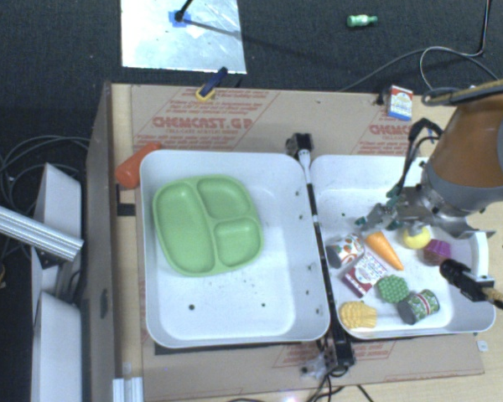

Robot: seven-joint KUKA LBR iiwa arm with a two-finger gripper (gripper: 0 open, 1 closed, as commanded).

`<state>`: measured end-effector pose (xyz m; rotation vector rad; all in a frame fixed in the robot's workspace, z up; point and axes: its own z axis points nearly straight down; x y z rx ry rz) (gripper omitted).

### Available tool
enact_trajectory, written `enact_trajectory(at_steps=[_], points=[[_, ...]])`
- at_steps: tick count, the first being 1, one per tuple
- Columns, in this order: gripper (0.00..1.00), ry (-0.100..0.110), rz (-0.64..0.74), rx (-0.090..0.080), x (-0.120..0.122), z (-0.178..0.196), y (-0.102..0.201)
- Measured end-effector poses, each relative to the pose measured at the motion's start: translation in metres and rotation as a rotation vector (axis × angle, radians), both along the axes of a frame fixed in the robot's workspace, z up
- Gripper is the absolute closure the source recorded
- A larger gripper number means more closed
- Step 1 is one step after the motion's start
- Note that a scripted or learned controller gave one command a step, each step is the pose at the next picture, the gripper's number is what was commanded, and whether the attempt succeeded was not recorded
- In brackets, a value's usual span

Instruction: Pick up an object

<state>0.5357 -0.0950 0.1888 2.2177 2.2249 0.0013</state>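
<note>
Green tray (206,224), orange carrot (385,250)

So the arm (478,153) came in from the right side of the camera view, grey body with that orange band sitting fat above the wrist; it was bent down low, wrist angled toward the left; the gripper (379,216) hung at the end, a dark teal-ish cluster pointing left and slightly down; honestly it was too small and murky to make out much more there.
</note>
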Motion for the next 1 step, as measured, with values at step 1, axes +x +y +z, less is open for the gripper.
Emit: enact_trajectory(at_steps=[1], points=[[0.0, -0.002, -0.001, 0.0, 0.0158, -0.0868, -0.0223]])
